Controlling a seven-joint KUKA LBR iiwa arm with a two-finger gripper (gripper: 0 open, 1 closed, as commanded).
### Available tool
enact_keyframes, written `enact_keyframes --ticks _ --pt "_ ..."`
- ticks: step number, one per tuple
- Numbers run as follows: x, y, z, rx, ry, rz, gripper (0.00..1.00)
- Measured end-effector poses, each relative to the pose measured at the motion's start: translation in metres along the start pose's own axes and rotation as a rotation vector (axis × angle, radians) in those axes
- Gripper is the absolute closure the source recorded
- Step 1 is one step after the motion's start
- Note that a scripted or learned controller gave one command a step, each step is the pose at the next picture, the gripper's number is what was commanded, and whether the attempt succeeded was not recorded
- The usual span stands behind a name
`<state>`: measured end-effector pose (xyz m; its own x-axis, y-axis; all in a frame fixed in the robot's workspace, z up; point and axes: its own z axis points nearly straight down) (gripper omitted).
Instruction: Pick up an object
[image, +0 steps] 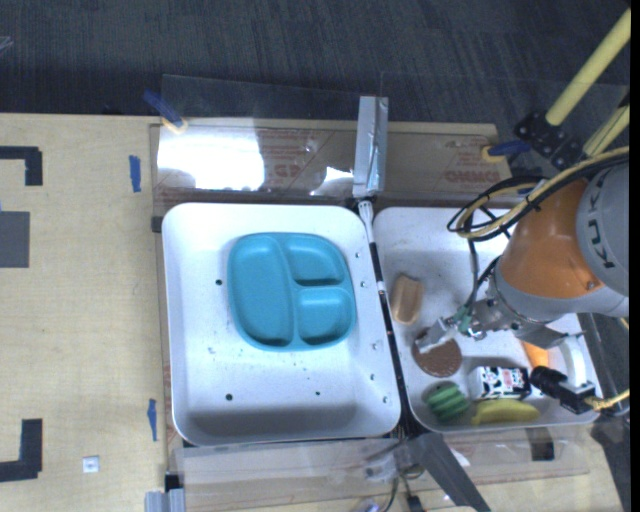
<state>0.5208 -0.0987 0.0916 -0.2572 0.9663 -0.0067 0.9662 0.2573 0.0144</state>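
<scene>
Looking down into the right bin (420, 225), I see the gripper (440, 336) low over its middle, reaching in from the right of the frame, with the orange band of the arm (545, 255) above and to the right of it. Whether it is spread or closed I cannot tell; the metal tips blur together at this size.

What matters for the coming move is the brown round object (439, 357), which lies just below the gripper tip in the frame, touching or nearly so, and not visibly between anything. It looks flat and disc-like, with no clear long axis, so I judge approach angle matters little; the gripper needs to shift slightly toward the lower edge of the frame to centre on it.

Up and to the left of the tip sits a tan block (406, 298), its long axis running roughly top to bottom. A green piece (446, 400) and a yellow piece (503, 411) lie along the lower wall, farther off. The blue divided plate (292, 290) in the left bin (190, 300) is well apart
</scene>
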Motion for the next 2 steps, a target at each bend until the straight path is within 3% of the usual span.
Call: enact_keyframes --ticks 1,2 --pt "0.0004 0.0016 -0.0105 -0.004 0.002 0.002 1.00" --pt "0.0005 0.0009 -0.0095 -0.002 0.003 0.002 0.00"
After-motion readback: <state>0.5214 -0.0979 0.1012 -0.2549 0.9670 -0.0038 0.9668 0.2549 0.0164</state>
